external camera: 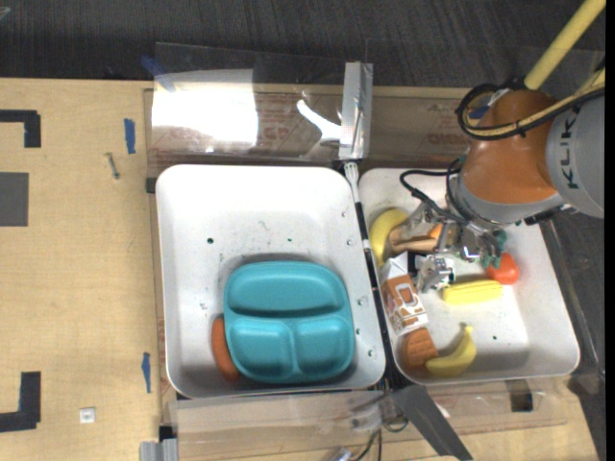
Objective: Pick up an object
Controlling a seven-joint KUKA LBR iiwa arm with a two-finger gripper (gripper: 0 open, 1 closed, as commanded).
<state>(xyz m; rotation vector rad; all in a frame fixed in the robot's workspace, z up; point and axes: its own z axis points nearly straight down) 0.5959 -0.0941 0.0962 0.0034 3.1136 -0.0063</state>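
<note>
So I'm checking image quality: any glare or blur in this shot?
Camera view: strong glare on the clear panel behind the left bin; the gripper area over the right bin looks soft and cluttered; the teal tray is sharp.

Two white bins (pixel 183 209) sit side by side. The left one has one teal tray (pixel 286 320) and one orange thing (pixel 222 349) under it. The right bin (pixel 553 329) has two bananas (pixel 386 230) (pixel 455 352), one yellow block (pixel 471 293), one carrot (pixel 504 270), one carton (pixel 405 302) and one brown round piece (pixel 416 349).
</note>
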